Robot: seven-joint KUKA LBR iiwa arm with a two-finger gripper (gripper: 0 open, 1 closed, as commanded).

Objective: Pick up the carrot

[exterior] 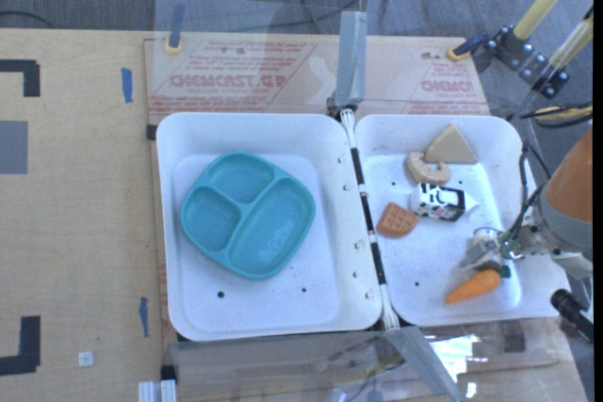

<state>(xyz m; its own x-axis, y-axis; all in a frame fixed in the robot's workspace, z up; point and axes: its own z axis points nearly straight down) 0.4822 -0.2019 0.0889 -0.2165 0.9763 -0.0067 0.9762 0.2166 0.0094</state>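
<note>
Reaching in from the right, the arm's two-finger gripper point(488, 245) sits low in the right white bin point(405, 297), just above the leafy end of the small orange toy carrot point(474, 286). Whether it has closed on anything cannot be told from this angle. That carrot is short and tapered, bright orange with a green top, lying tilted near the bin's front right corner. Behind it are a black-and-white toy cow point(440, 201) and a brown waffle piece point(398, 220). A teal divided plate point(248, 215) rests in the left white bin point(188, 297).
</note>
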